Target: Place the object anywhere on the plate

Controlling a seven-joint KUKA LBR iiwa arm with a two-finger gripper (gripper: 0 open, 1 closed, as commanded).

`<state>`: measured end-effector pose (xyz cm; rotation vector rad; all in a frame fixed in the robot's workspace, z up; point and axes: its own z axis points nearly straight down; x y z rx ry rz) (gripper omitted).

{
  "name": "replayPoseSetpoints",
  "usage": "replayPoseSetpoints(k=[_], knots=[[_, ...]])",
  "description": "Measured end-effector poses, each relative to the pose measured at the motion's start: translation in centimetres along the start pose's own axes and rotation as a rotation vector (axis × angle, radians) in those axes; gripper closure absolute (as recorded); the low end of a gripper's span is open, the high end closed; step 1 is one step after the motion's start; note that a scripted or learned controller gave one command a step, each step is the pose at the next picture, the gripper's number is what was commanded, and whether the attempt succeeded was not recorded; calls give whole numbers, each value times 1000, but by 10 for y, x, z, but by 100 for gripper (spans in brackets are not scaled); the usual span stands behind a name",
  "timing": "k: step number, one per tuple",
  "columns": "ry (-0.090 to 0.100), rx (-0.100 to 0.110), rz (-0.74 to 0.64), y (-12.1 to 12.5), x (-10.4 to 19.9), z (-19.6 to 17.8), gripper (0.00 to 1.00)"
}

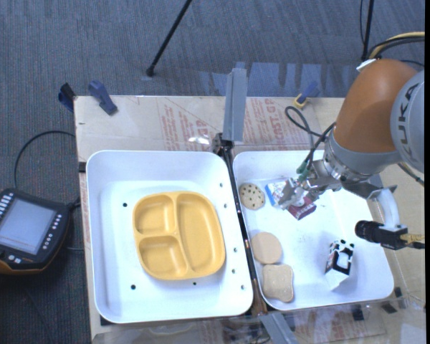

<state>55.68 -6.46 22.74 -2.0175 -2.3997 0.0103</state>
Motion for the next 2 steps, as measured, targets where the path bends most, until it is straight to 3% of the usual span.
replayPoseSetpoints(k=[1,2], knots=[[2,4,-42,28,69,37,100],[1,0,-41,28,69,35,0]])
